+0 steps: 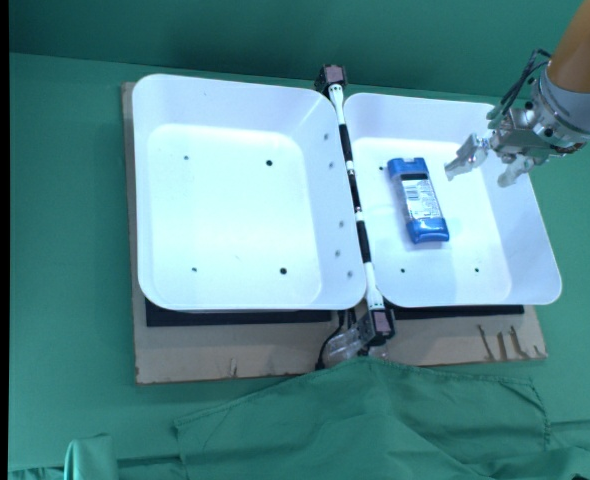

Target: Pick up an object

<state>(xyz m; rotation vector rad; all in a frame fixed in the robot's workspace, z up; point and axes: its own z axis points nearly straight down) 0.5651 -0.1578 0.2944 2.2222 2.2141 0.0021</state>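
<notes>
The blue packet (417,200) lies flat on the floor of the right bin (535,268), toward that bin's left half, its long side running from far to near with a slight lean, and a white label with a barcode faces up. Nothing is touching it. The end effector (487,163) hangs over the far right part of the same bin, off to the right of the packet and apart from it, its two fingers spread with nothing between them. So the pick looks hardly begun: I'd say the arm has yet to come across over the packet, drop down and close on it before any lift can happen.

The left bin (155,268) has nothing on its white floor but a few small dark holes. The two bins sit edge to edge, joined by a black-and-white rod (351,183) along the seam, on cardboard (175,363) laid over the green-covered bench (65,218).
</notes>
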